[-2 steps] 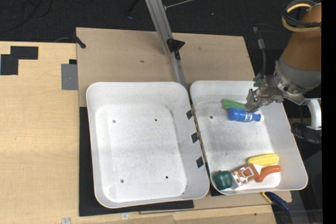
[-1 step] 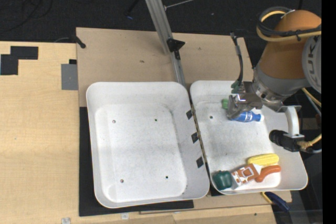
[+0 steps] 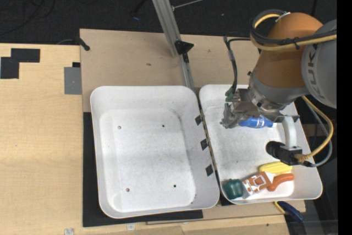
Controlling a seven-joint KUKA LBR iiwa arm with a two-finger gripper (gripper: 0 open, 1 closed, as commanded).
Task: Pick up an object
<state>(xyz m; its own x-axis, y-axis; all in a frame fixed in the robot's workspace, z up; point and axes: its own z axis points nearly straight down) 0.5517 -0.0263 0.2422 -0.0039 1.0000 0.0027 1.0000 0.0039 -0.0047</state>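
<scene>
**A:** Where do we find the gripper (image 3: pixel 231 117)?

**B:** We find it low over the right bin (image 3: pixel 237 158), in the bin's far half and toward its left wall. The arm (image 3: pixel 283 69) reaches in from the right and hangs above the bin's far right part.

**A:** Is it released or clenched?

**B:** We cannot tell. The wrist's bulk and the slanted view hide how the jaws stand, so we claim no grasp.

**A:** And the things we might pick up?

**B:** We count four, all lying in the right bin. A blue object (image 3: pixel 257 123) lies on its side just beside the gripper, on its right. We cannot make out whether the two touch.

**A:** The other three?

**B:** They crowd the bin's near edge, well apart from the gripper. A green object (image 3: pixel 234 189) sits in the near left corner. An orange-and-white object (image 3: pixel 263 181) lies just to its right. A yellow object (image 3: pixel 275 168) lies close against that one, slightly farther back and to the right.

**A:** What about the left bin (image 3: pixel 143 146)?

**B:** We see it standing on the bench (image 3: pixel 44 135) right beside the right bin, their walls meeting along the middle. Three small black tabs (image 3: pixel 203 144) sit along that seam.
</scene>
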